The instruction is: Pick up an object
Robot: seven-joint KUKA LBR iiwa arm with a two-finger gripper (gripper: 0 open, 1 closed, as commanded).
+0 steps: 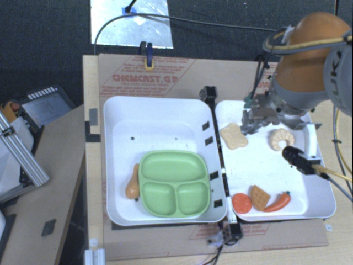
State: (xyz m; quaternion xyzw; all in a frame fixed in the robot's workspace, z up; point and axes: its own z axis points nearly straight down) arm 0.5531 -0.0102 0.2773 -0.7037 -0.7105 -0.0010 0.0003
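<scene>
The gripper [249, 120] hangs low over the right bin [322, 203], and whether it is open or closed cannot be told from this slanted view. Just below and to its left lies the nearest candidate, a flat, pale toast-shaped piece [234, 136] with a matte, smooth face; so thin a shape could slip out or be pushed along the glossy bin floor rather than lifted. Just to the gripper's right sits a ridged, curled pastry [281, 138], close enough to be knocked. Farther below rest a round red slice [241, 202], a waffle-textured wedge [260, 197] and a glossy chili [278, 202], clustered so that a grasp there could nudge neighbours.
</scene>
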